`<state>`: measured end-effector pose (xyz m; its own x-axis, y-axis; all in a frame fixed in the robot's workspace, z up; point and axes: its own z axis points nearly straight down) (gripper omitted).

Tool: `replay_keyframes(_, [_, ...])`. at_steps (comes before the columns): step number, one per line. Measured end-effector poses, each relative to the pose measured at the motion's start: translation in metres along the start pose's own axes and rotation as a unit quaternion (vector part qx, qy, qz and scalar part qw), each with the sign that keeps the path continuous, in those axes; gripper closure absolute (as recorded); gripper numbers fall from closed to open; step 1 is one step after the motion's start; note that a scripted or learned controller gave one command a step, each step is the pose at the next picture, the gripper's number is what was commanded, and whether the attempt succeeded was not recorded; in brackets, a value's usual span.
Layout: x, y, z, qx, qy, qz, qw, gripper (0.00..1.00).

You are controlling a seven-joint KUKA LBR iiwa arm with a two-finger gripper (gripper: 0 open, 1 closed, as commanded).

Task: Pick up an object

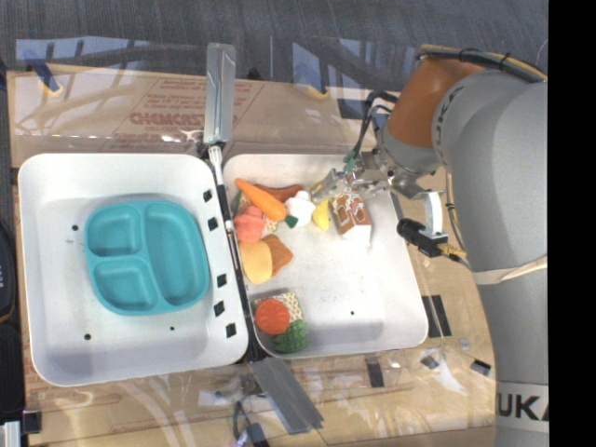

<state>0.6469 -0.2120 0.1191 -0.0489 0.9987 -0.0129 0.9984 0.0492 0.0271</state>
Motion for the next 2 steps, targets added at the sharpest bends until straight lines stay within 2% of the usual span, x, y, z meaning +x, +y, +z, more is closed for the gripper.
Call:
replay_keyframes(1, [0.004,-0.057,-0.05,0.013,0.009,-0.166,0.986,0.0])
replay_keyframes(2, [0.0,-0.01,0.004,0.002,0.002,-0.155,0.9879,0.0])
